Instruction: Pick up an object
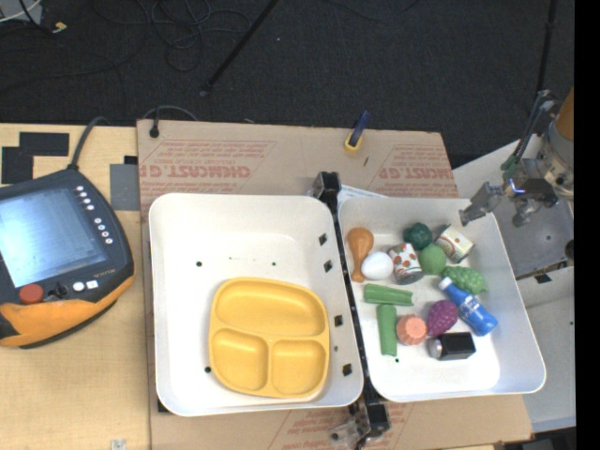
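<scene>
My gripper (pixel 497 206) hangs at the far right, above the right bin's (pixel 511 373) back right corner. It is open, with nothing between its fingers. Below and left of it lie several toys: a small can (pixel 455 244), a dark green piece (pixel 418 235), a green ball (pixel 432 259), a blue bottle (pixel 470 310), purple grapes (pixel 442 317), a black box (pixel 455 346), a white egg (pixel 377 266), a drumstick (pixel 360 244) and green sticks (pixel 387 329). The can is nearest to the left fingertip.
The left bin (pixel 187 223) holds a yellow divided plate (pixel 269 336). A teach pendant (pixel 56 251) lies on the bench at far left. A blue and yellow clamp (pixel 356 131) sits on the cardboard behind the bins. Cables run across the dark floor behind.
</scene>
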`<state>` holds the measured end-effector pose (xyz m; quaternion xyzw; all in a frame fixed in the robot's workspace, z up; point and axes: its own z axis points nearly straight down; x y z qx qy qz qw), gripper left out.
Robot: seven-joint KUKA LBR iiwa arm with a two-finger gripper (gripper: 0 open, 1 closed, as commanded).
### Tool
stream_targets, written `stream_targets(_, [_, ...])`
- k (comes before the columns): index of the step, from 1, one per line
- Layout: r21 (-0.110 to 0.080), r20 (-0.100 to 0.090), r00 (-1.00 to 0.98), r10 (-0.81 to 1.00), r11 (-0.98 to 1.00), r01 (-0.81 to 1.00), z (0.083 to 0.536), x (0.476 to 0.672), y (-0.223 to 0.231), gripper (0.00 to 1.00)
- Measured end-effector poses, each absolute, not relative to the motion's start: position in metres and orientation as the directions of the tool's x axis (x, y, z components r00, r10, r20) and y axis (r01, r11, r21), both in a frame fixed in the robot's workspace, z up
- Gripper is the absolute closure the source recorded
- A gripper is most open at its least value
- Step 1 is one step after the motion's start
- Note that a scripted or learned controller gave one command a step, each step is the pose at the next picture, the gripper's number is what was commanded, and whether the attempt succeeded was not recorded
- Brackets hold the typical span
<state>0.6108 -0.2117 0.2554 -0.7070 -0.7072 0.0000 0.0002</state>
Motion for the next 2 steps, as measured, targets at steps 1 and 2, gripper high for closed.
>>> stream_targets(1, [-0.004,0.002,-0.002,1.0,0.002,1.0,0.08,0.605,-0.187,0.0])
stream_targets(2, [0.001,0.001,-0.001,1.0,0.001,1.0,0.099,0.608,-0.189,1.0])
